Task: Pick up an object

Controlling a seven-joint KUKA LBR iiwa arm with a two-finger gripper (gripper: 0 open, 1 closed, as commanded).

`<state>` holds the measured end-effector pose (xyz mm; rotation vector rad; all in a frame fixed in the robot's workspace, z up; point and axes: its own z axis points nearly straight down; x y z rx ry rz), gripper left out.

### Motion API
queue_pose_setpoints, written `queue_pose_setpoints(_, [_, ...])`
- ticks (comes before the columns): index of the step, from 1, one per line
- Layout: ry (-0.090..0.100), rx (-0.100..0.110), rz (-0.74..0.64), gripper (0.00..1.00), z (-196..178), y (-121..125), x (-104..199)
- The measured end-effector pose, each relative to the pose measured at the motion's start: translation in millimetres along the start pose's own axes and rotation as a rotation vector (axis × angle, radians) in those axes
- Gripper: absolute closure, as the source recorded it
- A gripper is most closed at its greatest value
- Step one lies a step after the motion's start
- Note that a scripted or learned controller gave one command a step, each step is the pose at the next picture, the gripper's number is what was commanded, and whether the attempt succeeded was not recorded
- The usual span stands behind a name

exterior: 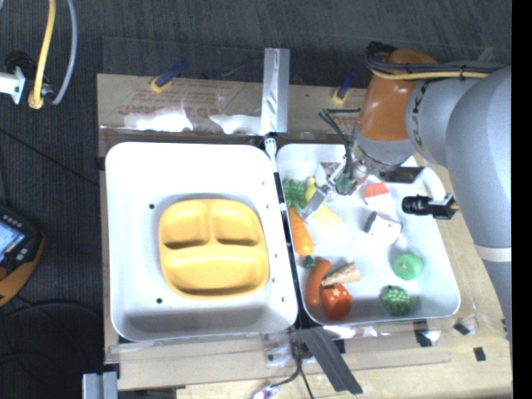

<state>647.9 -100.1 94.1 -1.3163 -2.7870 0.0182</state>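
Note:
My gripper [322,193] hangs low over the upper left part of the right bin [439,248], reaching in from the arm's orange-banded wrist [389,110]. Its tip is right beside a small yellow piece [310,188] and a leafy green toy [294,193], with a pale yellow wedge [329,216] just below it. Whether anything is in its grasp cannot be made out. An orange carrot [301,234] lies along the bin's left wall.
The right bin also holds a red-orange sausage shape [315,279], a tan stick [342,274], a red tomato [336,302], a green apple [407,264], a green broccoli [396,299] and two red-and-white pieces [376,191] [382,224]. A yellow divided plate [214,246] lies in the left bin [133,181].

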Motion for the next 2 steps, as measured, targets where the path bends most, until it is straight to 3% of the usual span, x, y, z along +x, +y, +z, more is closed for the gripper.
queue_pose_setpoints(1, [-0.027, 0.0, 0.003, 1.0, -9, -4, -6])
queue_pose_setpoints(2, [-0.048, -0.038, 0.138, 1.0, -156, 33, 63])
